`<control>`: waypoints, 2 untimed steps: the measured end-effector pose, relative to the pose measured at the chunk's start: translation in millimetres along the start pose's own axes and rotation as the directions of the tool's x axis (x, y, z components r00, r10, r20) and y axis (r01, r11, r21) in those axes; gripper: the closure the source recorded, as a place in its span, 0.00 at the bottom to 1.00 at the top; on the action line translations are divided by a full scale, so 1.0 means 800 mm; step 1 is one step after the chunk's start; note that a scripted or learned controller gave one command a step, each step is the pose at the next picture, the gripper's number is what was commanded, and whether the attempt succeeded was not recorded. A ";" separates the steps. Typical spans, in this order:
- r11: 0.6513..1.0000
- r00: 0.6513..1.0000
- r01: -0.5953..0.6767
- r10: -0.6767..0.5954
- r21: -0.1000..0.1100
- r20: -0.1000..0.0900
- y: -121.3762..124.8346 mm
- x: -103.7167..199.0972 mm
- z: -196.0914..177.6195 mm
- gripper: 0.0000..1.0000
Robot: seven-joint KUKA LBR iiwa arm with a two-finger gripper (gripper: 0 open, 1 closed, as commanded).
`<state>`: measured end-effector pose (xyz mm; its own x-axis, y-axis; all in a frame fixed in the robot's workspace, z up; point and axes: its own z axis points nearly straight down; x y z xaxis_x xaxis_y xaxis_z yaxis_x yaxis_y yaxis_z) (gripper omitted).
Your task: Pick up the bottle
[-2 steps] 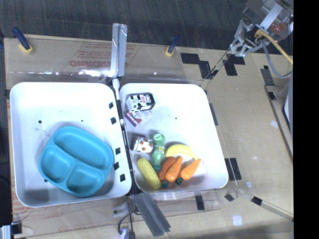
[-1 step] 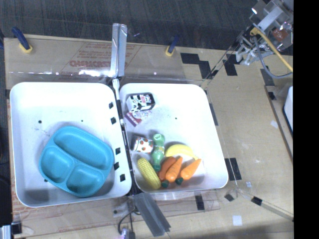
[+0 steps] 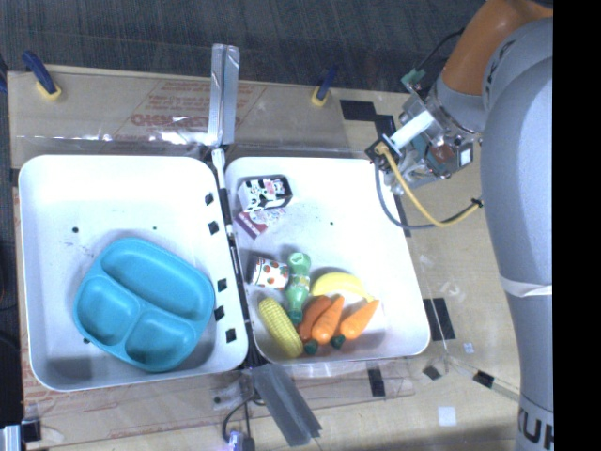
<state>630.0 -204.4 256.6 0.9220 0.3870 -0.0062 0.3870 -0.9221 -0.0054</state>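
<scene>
A small green bottle [image 3: 298, 286] lies in the right bin [image 3: 376, 228], near its front, among toy food. A white piece with red spots [image 3: 269, 272] touches its left side, and a yellow banana [image 3: 339, 282] lies just to its right. My gripper [image 3: 402, 161] hangs over the right bin's far right corner, well away from the bottle and above the rim. Nothing shows beneath it.
A corn cob [image 3: 280, 326] and two carrots [image 3: 325, 317] crowd the bottle's front side. A black-and-white carton [image 3: 266, 193] and a pink wrapper [image 3: 252, 222] lie at the bin's far left. The left bin [image 3: 56, 195] holds a blue divided plate [image 3: 143, 303].
</scene>
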 end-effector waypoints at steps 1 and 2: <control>1.000 1.000 0.000 0.000 -0.001 -0.001 0.000 0.000 -0.001 0.00; 0.999 0.999 -0.048 0.048 -0.001 0.000 -0.062 0.031 0.150 0.00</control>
<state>632.6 -148.6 136.6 0.9397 0.3420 -0.0069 0.3420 -0.9397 -0.0044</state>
